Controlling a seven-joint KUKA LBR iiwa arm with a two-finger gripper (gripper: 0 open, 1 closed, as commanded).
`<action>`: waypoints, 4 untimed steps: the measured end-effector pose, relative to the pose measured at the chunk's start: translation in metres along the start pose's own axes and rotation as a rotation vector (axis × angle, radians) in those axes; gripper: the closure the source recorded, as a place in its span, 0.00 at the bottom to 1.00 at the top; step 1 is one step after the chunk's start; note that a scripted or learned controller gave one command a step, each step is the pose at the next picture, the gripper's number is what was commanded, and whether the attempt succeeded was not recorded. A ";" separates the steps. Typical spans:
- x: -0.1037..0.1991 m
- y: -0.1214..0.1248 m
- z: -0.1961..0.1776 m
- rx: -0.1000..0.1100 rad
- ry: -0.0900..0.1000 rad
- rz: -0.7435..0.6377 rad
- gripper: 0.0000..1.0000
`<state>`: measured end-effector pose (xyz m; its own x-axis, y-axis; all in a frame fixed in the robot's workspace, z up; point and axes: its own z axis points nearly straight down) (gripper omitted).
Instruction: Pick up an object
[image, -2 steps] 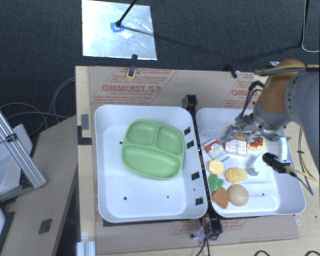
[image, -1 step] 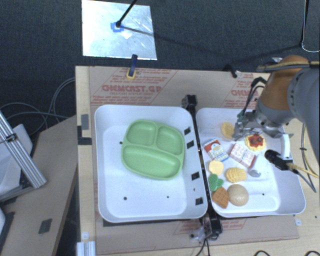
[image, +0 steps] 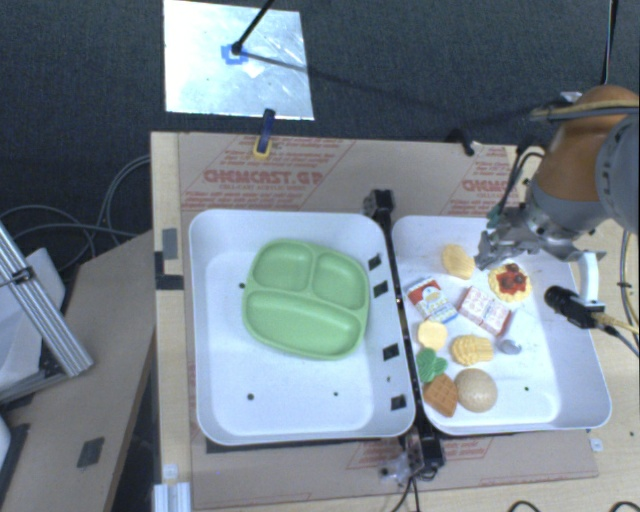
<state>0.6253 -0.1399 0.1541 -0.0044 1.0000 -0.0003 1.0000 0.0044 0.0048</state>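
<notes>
Gripper (image: 497, 243) sits low over the right bin (image: 570, 400), near its back edge, just beside a small pizza toy (image: 511, 282). You can't tell whether it's clenched or released, and nothing is visibly lifted, so I'd judge the pick not yet done: grasp and raise are left. Right bin holds the toy food, clustered along its left edge: yellow piece (image: 458, 262), red-and-white carton (image: 426, 296), pink box (image: 485, 311), corn (image: 472, 349), round yellow slice (image: 432, 334), green leaf (image: 432, 364), carrot (image: 440, 397), tan egg (image: 476, 389). Left bin (image: 225, 400) holds one green divided tray (image: 306, 298), roughly centred, its compartments bare.
</notes>
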 end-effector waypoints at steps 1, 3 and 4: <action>0.004 -0.007 -0.057 0.000 0.000 -0.001 1.00; 0.043 -0.036 -0.081 0.005 0.002 -0.003 1.00; 0.081 -0.078 -0.077 0.007 0.002 -0.002 1.00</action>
<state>0.5464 -0.0597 0.2311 -0.0064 1.0000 0.0012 1.0000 0.0064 -0.0022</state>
